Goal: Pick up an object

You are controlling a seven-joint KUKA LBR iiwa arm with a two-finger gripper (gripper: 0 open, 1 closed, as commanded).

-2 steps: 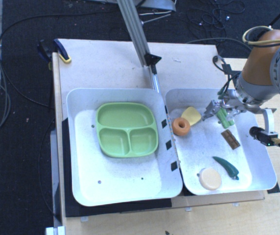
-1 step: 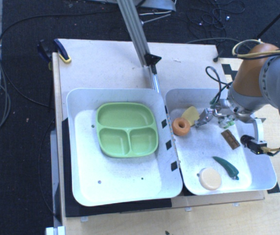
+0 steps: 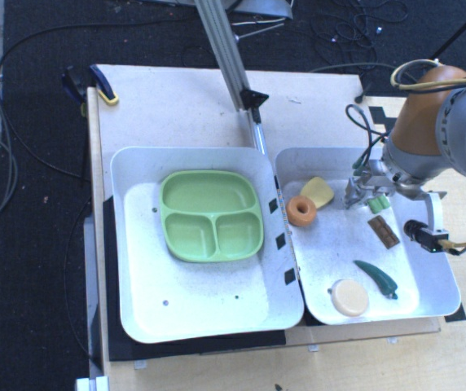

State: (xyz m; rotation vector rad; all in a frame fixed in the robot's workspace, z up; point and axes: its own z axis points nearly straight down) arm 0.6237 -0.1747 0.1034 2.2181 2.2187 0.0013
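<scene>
The right bin (image 3: 428, 296) holds several small objects: an orange ring (image 3: 301, 211), a yellow wedge (image 3: 317, 192), a brown bar (image 3: 384, 231), a dark green pepper shape (image 3: 378, 277) and a cream round disc (image 3: 350, 297). My gripper (image 3: 367, 189) hangs over the right bin's upper right part, just above the brown bar and a small green piece (image 3: 379, 204). Nothing shows between its fingers.
The left bin (image 3: 135, 300) carries a light green divided plate (image 3: 213, 215). A slanted metal pole (image 3: 225, 43) rises from between the bins at the back. Cables trail from the wrist along the right bin's edge. A blue and yellow tool (image 3: 103, 86) lies on the bench's far left corner.
</scene>
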